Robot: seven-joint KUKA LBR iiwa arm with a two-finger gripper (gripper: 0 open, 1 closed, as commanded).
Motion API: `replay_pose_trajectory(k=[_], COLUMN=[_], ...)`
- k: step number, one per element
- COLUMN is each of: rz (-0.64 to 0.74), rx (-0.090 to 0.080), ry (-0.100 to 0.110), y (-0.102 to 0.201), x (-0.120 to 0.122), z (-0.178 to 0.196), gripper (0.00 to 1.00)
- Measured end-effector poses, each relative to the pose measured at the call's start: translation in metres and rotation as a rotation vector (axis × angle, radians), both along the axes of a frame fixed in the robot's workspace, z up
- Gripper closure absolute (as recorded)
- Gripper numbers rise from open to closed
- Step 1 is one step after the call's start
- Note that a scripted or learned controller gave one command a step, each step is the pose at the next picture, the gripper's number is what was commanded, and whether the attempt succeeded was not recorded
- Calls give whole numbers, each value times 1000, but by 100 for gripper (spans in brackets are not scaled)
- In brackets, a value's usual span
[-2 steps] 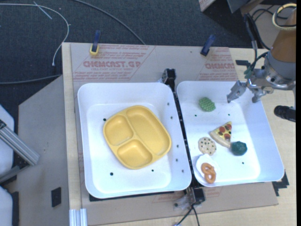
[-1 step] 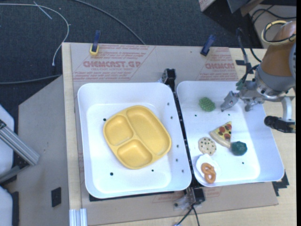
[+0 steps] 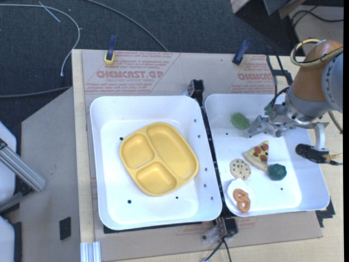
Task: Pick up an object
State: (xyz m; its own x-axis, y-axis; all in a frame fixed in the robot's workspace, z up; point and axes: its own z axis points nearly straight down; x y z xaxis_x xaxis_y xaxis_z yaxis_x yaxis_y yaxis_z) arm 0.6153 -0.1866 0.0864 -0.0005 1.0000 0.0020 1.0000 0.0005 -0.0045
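- Hovering over the far part of the right bin [image 3: 311, 201], your gripper [image 3: 267, 125] holds nothing; nothing lies between its fingers, which look spread apart.
- You are at the approach step, by my reading: no object is off the floor yet.
- Candidates all lie in the right bin: a green leafy piece [image 3: 239, 120] just left of the gripper, a pizza slice [image 3: 258, 154] just nearer, a cookie [image 3: 239, 168], a dark green lump [image 3: 277, 171], and a pretzel [image 3: 242, 200] on a small white plate [image 3: 233, 190] at the near left corner.
- Your next move calls for a short shift onto one piece, then a straight drop and a close.
- Mind the wall between the bins beside the leafy piece; the pizza slice has more open floor around it.
- The left bin [image 3: 109, 146] carries a yellow divided tray [image 3: 158, 158], well apart.
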Motion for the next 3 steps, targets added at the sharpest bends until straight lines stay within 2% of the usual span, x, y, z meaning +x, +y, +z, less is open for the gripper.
replay_pose_trajectory(k=[1, 3], rz=[0, 1], rx=[-1, -3], ry=[-6, -10], y=[0, 6], x=[2, 6], z=[14, 105], gripper=[100, 100])
